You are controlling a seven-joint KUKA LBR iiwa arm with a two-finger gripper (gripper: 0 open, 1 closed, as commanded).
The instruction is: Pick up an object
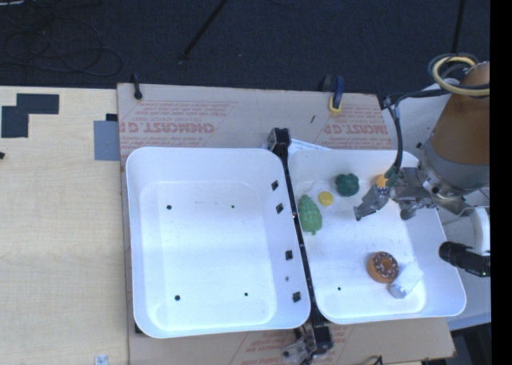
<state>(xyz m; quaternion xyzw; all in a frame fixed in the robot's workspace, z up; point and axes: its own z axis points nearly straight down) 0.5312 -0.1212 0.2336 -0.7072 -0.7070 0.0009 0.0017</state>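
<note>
The right bin [448, 307] holds several small objects. A light green leafy piece [309, 214] lies by the divider, with a small yellow ball [325, 198] beside it. A dark green lump [346, 184] sits toward the back. A brown doughnut-like ring [383, 266] and a clear whitish item [405, 282] lie near the front right. My gripper [387, 209] hangs over the middle of the right bin, open, with nothing between its fingers. A small yellow-orange piece [382, 182] shows just behind it.
The left bin [144, 195] lies beside the right one, with a black clip strip [290, 227] along the shared wall. Both rest on cardboard [200, 119] over the wooden bench. A black cylinder [462, 257] sticks out at the right.
</note>
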